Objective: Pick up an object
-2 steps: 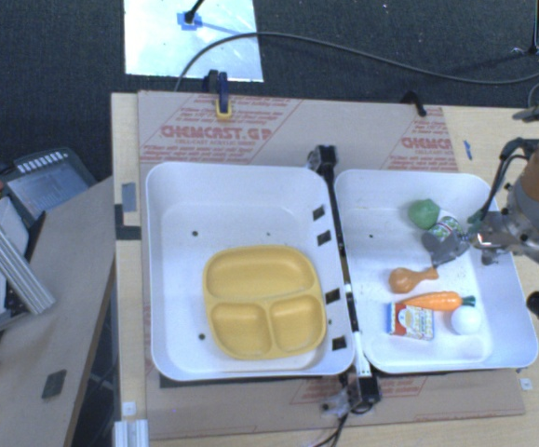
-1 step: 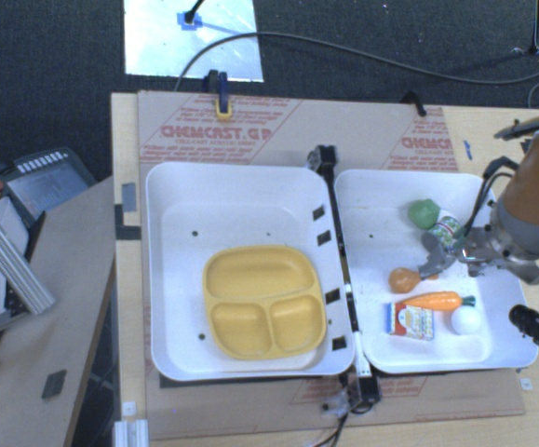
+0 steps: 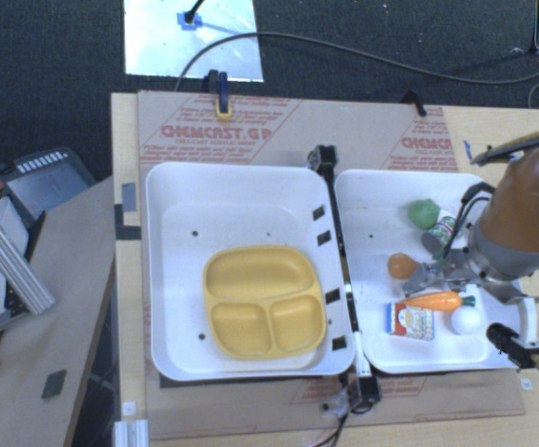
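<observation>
One gripper [image 3: 439, 270] hangs low inside the right bin [image 3: 371, 250], at the end of the grey arm with the orange band [image 3: 520, 208] that comes in from the right. Its metal fingers point to the left, and their tips are just beside the orange ball [image 3: 400, 265]; I take this ball as the landmark. How far the fingers are open I cannot tell, because they look as one grey shape from this angle, and nothing is seen clearly between them. Just right of the ball and a little lower lies the toy carrot [image 3: 434, 301], directly under the fingers, on its side with the green end to the right. Below the ball, touching the carrot's lower side, lies a small flat carton [image 3: 410, 321]. Further right of the ball, past the carton, sits a white egg [image 3: 466, 320]. Above the ball and to its right is a green round object [image 3: 424, 213], close to the arm. Well to the left of the ball, in the left bin [image 3: 185, 212], rests a yellow divided plate [image 3: 264, 301] with three compartments.
</observation>
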Controlling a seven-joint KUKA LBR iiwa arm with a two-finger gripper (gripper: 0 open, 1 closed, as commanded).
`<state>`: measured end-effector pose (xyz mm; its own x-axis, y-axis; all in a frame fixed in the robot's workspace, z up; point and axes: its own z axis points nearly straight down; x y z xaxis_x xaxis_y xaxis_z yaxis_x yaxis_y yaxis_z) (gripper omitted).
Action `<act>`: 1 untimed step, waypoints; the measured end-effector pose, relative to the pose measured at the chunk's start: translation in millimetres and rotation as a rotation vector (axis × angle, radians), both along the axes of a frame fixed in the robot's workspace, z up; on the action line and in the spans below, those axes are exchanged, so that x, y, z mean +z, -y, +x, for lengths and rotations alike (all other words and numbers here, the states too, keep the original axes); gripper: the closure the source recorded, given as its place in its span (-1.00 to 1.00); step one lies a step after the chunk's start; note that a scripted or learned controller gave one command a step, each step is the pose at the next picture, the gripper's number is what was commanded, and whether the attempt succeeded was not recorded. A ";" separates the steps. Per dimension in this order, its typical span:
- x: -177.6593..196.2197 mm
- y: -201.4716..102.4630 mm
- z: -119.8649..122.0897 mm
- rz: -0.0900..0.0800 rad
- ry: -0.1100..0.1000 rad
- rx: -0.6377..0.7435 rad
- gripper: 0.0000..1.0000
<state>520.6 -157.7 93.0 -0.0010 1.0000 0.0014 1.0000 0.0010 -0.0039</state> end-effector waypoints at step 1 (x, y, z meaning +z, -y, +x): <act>13.8 1.0 2.1 -0.002 0.006 -0.001 1.00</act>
